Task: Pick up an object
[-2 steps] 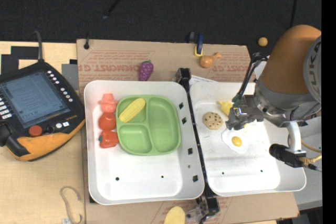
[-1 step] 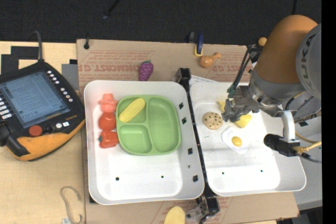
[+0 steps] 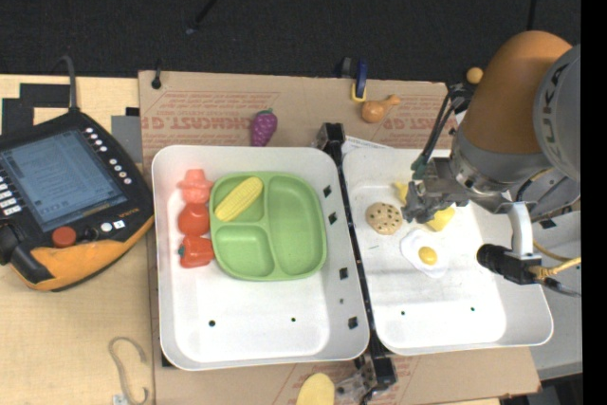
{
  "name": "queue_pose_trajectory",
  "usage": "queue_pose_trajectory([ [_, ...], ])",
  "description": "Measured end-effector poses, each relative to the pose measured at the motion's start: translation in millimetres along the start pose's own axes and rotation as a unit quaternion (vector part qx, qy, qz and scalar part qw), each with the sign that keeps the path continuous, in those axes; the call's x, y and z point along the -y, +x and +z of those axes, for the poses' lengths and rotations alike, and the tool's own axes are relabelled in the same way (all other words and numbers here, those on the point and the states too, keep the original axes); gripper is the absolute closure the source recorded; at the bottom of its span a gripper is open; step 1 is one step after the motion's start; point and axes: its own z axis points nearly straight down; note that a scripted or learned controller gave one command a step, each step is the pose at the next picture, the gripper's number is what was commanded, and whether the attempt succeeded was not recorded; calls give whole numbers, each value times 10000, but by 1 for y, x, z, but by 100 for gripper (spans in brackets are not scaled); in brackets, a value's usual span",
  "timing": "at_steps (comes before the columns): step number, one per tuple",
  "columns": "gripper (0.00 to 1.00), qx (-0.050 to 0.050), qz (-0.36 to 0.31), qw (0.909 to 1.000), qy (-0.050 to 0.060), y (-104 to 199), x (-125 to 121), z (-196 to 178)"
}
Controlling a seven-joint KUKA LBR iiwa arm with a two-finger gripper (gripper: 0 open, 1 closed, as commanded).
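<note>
Now at the reach-in step: pincer [image 3: 424, 204] low in the right bin [image 3: 474, 327], grip state can't tell. Yellow piece [image 3: 440, 220] just beside it, cookie [image 3: 384, 218] left, fried egg [image 3: 424, 254] below. Next likely needs closing and lifting.

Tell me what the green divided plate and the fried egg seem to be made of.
Green divided plate: likely moulded plastic, with an even colour, soft sheen and rounded compartment walls. White fried egg with yellow yolk: probably plastic or rubber toy food, with flat uniform colours; too small to tell which.
</note>
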Motion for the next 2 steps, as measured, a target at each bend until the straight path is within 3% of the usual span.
queue_pose_trajectory([
  [1, 100, -1, -26, 10000, -15, 0, -16, -2],
  [2, 100, -7, -5, 10000, -3, 6, -2, -15],
])
